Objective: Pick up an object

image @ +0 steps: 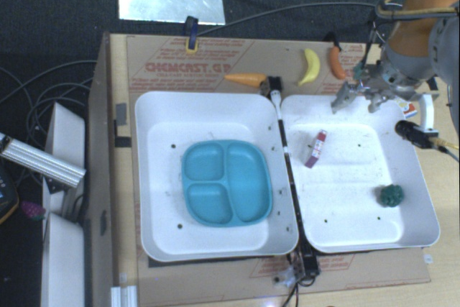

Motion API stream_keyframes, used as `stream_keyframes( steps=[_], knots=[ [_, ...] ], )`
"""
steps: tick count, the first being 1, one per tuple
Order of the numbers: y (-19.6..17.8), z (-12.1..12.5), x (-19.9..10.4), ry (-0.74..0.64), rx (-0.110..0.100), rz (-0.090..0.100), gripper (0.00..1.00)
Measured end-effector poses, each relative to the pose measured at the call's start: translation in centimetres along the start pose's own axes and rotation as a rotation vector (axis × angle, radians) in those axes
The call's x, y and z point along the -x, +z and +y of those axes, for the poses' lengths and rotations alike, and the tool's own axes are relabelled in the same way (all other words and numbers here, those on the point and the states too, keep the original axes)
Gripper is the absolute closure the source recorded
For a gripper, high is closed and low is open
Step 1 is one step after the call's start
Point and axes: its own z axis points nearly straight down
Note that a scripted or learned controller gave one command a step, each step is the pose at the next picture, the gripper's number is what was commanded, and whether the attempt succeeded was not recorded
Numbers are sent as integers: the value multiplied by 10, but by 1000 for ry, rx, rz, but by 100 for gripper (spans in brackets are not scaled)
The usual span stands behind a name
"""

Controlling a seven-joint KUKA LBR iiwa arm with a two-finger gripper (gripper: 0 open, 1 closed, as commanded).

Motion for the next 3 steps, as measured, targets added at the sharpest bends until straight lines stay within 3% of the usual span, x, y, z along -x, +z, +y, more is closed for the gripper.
stream_keyframes(
  steps=[1, 2, 3],
  knots=[
    [79, -18, -25, 1, 1, 0, 0],
    [92, -26, -49, 0, 3, -1, 0],
    [81, -25, -49, 0, 6, -1, 100]
  ],
)
